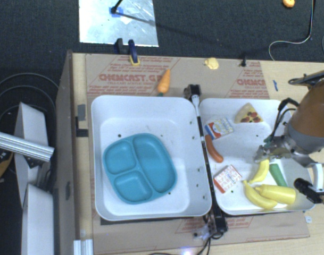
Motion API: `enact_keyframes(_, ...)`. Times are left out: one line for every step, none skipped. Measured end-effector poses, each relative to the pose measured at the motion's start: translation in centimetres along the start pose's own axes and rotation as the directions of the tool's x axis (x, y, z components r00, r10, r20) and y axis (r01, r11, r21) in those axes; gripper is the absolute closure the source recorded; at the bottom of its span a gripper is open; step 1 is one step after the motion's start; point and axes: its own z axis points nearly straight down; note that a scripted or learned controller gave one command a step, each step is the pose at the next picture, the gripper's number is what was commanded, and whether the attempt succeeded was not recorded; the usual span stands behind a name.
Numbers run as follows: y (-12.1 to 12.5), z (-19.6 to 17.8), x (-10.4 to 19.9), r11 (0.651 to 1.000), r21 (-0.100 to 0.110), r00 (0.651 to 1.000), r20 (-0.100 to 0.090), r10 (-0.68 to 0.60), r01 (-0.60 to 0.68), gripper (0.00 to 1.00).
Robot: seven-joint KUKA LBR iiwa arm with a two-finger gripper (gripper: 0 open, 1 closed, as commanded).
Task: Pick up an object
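bench (pixel 151 70) | two white bins (pixel 103 142) | carrot, perhaps (pixel 163 81)

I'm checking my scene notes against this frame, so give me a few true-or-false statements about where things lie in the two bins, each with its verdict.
1. The blue divided plate lies in the left bin. True.
2. The bananas lie in the left bin. False: they lie in the right bin, near its front edge.
3. The gripper is over the right bin, just above the green object. True.
4. The carrot lies inside the right bin. False: it lies on the bench behind the left bin.
5. The pizza slice lies near the back of the right bin. True.
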Motion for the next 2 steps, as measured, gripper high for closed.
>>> enact_keyframes(-4.9, -5.7, 3.6, 1.000, 0.003, 1.000, -0.003, -0.002, 0.002, 1.00)
enact_keyframes(-0.3, -9.1, 12.3, 1.000, -0.003, 1.000, -0.003, -0.012, 0.012, 1.00)
